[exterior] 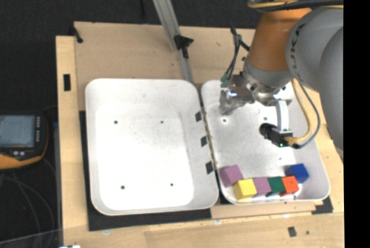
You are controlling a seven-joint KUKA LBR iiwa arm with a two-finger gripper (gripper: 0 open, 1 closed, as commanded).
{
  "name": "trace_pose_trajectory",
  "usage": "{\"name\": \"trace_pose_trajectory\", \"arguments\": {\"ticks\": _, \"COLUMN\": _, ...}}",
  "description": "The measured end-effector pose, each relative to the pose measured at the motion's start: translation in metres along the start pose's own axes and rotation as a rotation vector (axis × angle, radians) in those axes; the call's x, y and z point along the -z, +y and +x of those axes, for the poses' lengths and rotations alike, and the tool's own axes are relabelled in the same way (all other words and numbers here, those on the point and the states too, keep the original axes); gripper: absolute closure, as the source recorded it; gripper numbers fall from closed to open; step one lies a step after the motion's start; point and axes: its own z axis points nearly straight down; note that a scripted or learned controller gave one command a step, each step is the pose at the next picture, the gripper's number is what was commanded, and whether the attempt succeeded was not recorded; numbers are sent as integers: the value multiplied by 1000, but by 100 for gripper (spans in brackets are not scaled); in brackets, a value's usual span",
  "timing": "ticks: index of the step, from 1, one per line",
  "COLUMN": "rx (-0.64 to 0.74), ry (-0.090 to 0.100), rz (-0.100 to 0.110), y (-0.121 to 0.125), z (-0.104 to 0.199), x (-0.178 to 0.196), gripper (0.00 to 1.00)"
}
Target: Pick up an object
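Several small blocks lie along the near edge of the right bin (254, 131): a purple block (232, 174), a yellow block (245, 188), a second purple block (261, 185), a green block (276, 185), an orange block (289, 184) and a blue block (297, 172). My gripper (229, 103) hangs over the far left corner of that bin, well away from the blocks. Nothing shows between its fingers.
The left bin (144, 143) lies beside the right one, with a row of black clips (203, 140) between them. A slanted metal pole (167, 15) rises behind the bins. A small screen device (20, 134) sits off the bench's left edge.
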Motion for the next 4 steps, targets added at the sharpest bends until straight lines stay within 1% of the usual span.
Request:
{"name": "trace_pose_trajectory", "arguments": {"ticks": 1, "rx": 2, "ry": 0, "rz": -8, "y": -21, "z": 60, "x": 5, "gripper": 100}}
{"name": "trace_pose_trajectory", "arguments": {"ticks": 2, "rx": 2, "ry": 0, "rz": -12, "y": 11, "z": 100, "x": 5, "gripper": 100}}
{"name": "trace_pose_trajectory", "arguments": {"ticks": 3, "rx": -3, "ry": 0, "rz": -10, "y": 10, "z": 98, "x": 5, "gripper": 0}}
{"name": "trace_pose_trajectory", "arguments": {"ticks": 4, "rx": -7, "ry": -2, "rz": -9, "y": 8, "z": 69, "x": 5, "gripper": 0}}
